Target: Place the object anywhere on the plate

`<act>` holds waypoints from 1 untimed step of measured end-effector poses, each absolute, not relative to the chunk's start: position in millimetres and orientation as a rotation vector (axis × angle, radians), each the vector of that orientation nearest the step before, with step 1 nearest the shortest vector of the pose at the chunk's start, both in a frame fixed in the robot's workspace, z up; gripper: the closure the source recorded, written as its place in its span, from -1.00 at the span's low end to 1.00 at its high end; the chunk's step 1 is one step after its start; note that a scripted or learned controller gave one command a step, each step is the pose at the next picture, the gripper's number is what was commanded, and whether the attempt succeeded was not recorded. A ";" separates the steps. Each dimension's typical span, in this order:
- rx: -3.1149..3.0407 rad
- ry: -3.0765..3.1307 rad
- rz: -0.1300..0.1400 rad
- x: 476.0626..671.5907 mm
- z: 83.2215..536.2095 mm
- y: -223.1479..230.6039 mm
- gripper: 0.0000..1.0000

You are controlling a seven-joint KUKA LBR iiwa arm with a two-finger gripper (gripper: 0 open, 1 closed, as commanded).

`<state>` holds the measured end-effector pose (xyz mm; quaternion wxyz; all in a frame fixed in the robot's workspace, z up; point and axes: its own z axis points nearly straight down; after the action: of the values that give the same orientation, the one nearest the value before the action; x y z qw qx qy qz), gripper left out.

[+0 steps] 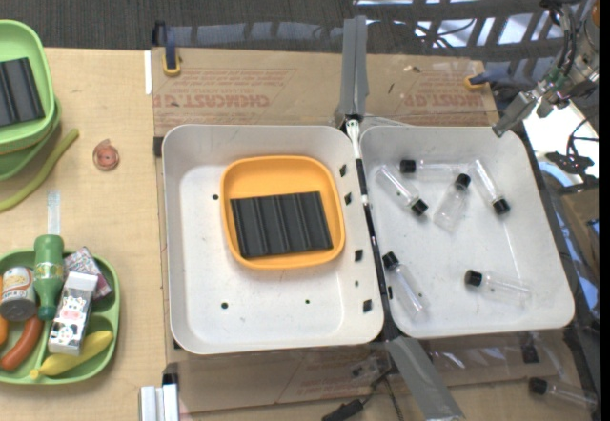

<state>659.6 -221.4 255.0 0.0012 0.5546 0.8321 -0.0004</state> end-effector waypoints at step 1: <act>1.478 2.769 0.000 659.6 252.7 -221.6 -1.00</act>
<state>659.6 -221.6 252.7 0.0014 0.4708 0.8823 -0.0002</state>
